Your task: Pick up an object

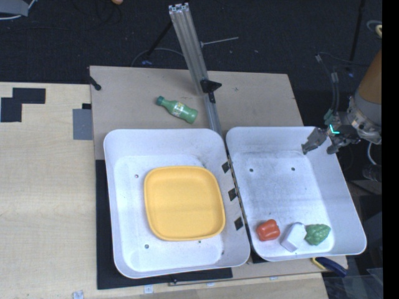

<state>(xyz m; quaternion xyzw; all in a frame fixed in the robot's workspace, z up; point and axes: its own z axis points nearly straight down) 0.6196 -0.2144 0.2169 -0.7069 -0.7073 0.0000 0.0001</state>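
Nearest the camera, along the near wall of the right bin (pixel 349 185), three small objects lie in a row: a red pepper-shaped piece (pixel 268 230), a white block (pixel 291 236) just beside it, and a green lumpy piece (pixel 317 233) next to the block at the near right corner. The white block appears to touch the green piece; the red piece sits slightly apart. All three rest on the bin floor, well apart from the jaws.

The left bin (pixel 124 167) holds a yellow square plate (pixel 184 202), lying flat near its centre.

The gripper (pixel 325 141) stands at the far right corner of the right bin, over its rim, at the end of the arm (pixel 368 104) entering from the right. The jaws look spread apart, with two dark fingers (pixel 312 143) pointing toward the bin, and nothing is seen between them.

Beyond the bins, on the tabletop (pixel 262 98), a green bottle (pixel 177 109) lies on its side. A metal rail (pixel 193 48) slants up from between the bins' far edge.
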